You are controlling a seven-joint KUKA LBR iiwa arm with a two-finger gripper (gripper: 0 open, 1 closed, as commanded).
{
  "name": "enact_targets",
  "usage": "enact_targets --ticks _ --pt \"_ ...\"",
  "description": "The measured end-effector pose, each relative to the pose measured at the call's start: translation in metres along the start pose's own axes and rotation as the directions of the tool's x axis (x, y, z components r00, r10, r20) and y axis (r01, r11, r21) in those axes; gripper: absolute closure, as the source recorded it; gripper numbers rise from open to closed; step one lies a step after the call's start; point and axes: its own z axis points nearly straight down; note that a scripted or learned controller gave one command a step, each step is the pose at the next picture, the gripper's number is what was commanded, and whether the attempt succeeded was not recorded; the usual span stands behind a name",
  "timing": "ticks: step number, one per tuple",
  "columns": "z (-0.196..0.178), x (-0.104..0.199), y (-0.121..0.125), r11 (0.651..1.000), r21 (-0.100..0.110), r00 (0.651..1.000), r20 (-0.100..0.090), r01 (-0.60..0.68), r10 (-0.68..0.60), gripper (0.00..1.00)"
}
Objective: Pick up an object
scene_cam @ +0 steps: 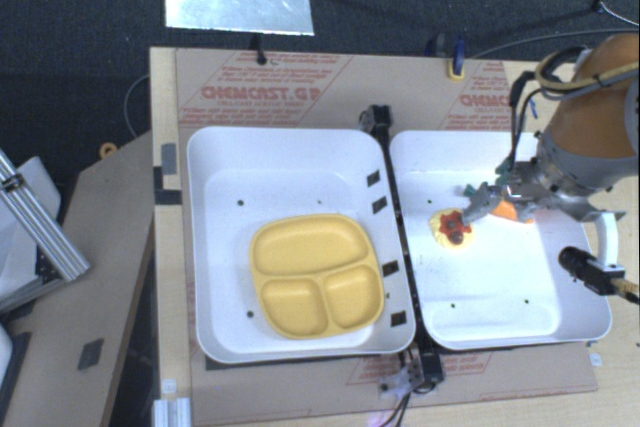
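Your hand [483, 202] sits low in the right bin [500, 320], reaching left toward the small yellow-and-red toy [451, 226] near the bin's middle, just beside it. You cannot tell its opening. The yellow tray [315, 272] lies in the left bin [225, 245].

Two bins side by side on the bench [300, 80]. Left bin [225, 175] holds a tray [317, 273]. Right bin [500, 315] holds a small object [452, 227], with the gripper [483, 205] just beside it.
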Motion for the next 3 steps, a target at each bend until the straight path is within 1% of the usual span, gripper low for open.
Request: enact_targets --ticks 1,2,3 --pt "-0.007 0.0 0.003 1.0 -0.014 1.0 0.002 0.003 -0.003 0.0" --pt "0.045 0.006 0.013 1.0 -0.009 1.0 0.001 0.004 -0.004 0.0" --pt "0.102 0.014 0.008 1.0 -0.009 1.0 0.0 0.0 0.0 0.0"
